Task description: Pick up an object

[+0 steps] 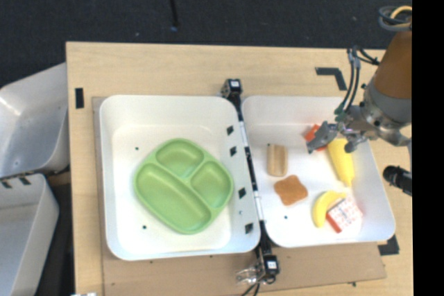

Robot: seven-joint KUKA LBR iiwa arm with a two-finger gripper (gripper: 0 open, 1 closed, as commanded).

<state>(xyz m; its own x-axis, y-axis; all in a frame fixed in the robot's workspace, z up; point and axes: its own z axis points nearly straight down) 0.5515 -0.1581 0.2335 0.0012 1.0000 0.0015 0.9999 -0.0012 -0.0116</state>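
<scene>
We see the gripper over the far right part of the right bin, its two grey fingers spread apart with nothing between them. The long yellow piece lies directly under and just near of the gripper, partly covered by it. A small orange-red item sits at the left fingertip, touching or just beside it; we cannot tell which. Further left in the same bin, a tan bread-like stick lies lengthwise, and just near of it a brown toast-shaped piece. In the near right corner a curved yellow banana lies against a red and white packet. The grey arm with its orange band comes in from the right edge above the bin. The left bin holds a green divided plate with three compartments, lying flat near the middle. Both bins rest side by side on the wooden counter.
</scene>
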